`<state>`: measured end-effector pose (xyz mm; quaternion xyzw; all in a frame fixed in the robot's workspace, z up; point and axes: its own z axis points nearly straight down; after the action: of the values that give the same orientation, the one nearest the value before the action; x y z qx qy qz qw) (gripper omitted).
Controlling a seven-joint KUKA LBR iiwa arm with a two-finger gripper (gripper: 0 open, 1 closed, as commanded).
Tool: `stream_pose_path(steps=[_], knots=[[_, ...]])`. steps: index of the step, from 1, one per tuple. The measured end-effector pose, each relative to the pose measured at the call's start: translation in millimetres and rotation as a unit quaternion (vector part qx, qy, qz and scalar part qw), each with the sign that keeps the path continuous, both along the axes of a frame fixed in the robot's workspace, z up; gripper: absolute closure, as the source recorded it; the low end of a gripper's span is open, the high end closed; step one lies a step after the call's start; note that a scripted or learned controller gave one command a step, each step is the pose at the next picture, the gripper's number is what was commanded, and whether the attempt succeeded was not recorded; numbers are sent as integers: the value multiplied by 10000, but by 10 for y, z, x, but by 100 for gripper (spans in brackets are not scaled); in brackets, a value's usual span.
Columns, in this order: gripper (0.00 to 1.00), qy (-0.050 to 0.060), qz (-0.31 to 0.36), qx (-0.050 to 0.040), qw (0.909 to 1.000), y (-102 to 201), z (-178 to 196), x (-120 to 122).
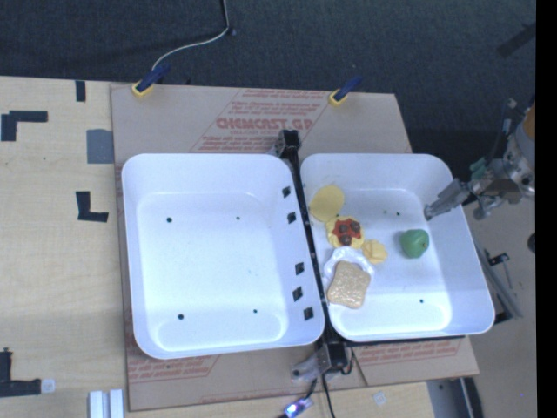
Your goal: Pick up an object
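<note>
Approach step | my pincer point(435, 207) hovers at right bin's point(452, 320) right rim, grip unclear | next: drop onto green ball point(414, 243) just below-left.

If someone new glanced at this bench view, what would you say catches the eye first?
Probably the cluster of toy food in the right bin: a green ball alone toward the right, with yellow pieces and a bread-like slice along the divider. Next, the gripper poised over that bin's right rim, above the ball.
</note>
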<state>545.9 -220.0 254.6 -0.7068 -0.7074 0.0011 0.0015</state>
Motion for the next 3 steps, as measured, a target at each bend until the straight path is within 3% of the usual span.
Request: stream_pose_path(steps=[1, 2, 3], knots=[[0, 84, 18, 45, 10000, 756, -1513, -221], [0, -18, 28, -2, 10000, 1071, -1723, 604], [0, -14, -29, -14, 10000, 550, -1699, -178]])
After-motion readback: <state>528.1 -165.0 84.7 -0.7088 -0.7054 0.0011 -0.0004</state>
